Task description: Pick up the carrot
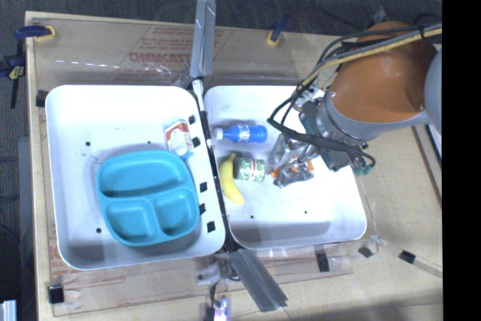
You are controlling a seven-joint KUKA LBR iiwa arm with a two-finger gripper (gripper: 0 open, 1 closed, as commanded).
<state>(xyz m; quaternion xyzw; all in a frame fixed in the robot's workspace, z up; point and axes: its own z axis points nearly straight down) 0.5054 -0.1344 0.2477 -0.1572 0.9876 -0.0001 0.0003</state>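
The carrot (294, 174) is a small orange piece lying in the right bin (331, 225), right of centre. My gripper (289, 159) hangs down directly over it from the arm's orange-banded wrist (376, 83), which reaches in from the right. The gripper's tip sits at or just above the carrot and partly hides it. Whether it touches the carrot is unclear.
In the right bin, a green-labelled can (251, 169) and a banana (230, 181) lie just left of the carrot, and a blue bottle (243, 134) lies behind them. The left bin (71, 162) holds a blue divided tray (147, 196) and a small red-and-white carton (177, 137).
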